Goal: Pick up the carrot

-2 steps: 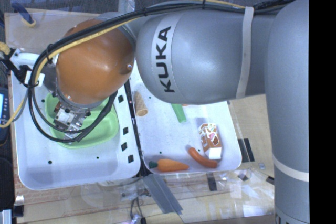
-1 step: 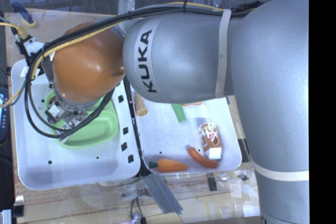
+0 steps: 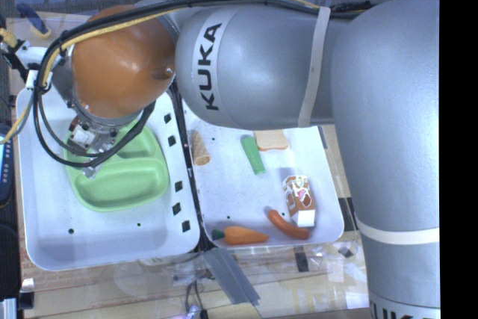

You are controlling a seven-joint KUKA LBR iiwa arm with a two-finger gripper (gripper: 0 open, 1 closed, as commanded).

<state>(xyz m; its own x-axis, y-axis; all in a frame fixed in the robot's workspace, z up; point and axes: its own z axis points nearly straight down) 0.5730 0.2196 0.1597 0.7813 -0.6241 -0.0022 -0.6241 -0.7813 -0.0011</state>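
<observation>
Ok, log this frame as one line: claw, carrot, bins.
claw: over green tray in left bin | carrot: lying in right bin, near front edge, not held | task: pending

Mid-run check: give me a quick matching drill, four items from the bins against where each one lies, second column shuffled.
Things:
1. carrot
2. green tray
3. toast slice
4. ice cream cone

Places:
A. left bin, under the wrist
B. right bin, near edge, by the divider
C. right bin, far side, by the arm
D. right bin, beside the divider, farther back

Pairs: 1-B, 2-A, 3-C, 4-D
</observation>
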